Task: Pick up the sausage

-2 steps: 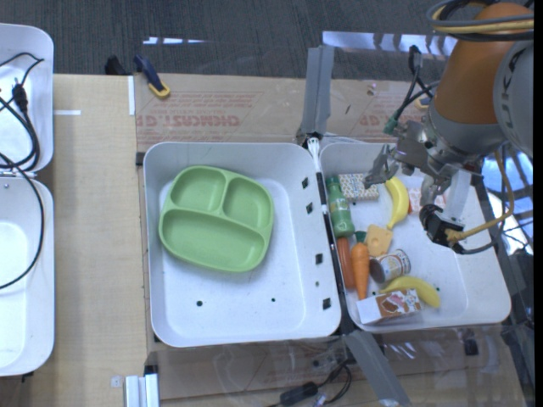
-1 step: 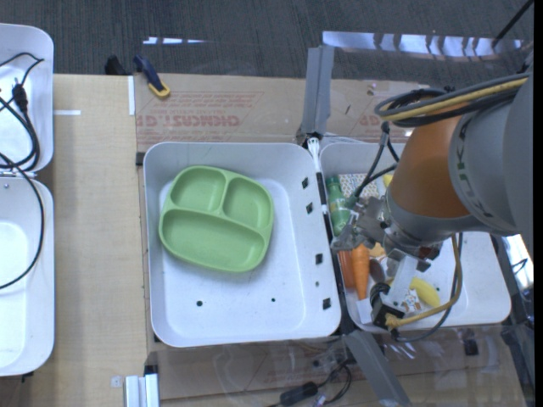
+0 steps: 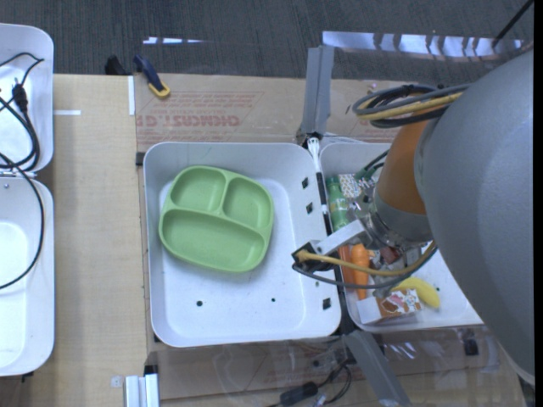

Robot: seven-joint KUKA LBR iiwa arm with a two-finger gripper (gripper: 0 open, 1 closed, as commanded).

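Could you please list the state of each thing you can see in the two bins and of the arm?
Green divided plate: flat and upright in the left bin, nothing in its compartments.
Arm: reaching down into the right bin, covering much of it.
Banana: lying in the right bin.
Green packet: lying in the right bin, partly hidden by the arm.

Light is even and fairly bright, seemingly from overhead. The left bin (image 3: 229, 320) floor shows only a soft, thin shadow under the green divided plate (image 3: 217, 219). Glare streaks run along the metal strip (image 3: 424, 43) at the upper right of the frame, and the white tubs (image 3: 25, 329) at the left edge are nearly washed out. The arm (image 3: 488, 219) at the right looms large, soft and out of focus. The right bin's (image 3: 454, 316) contents are blurred and shaded beneath it.
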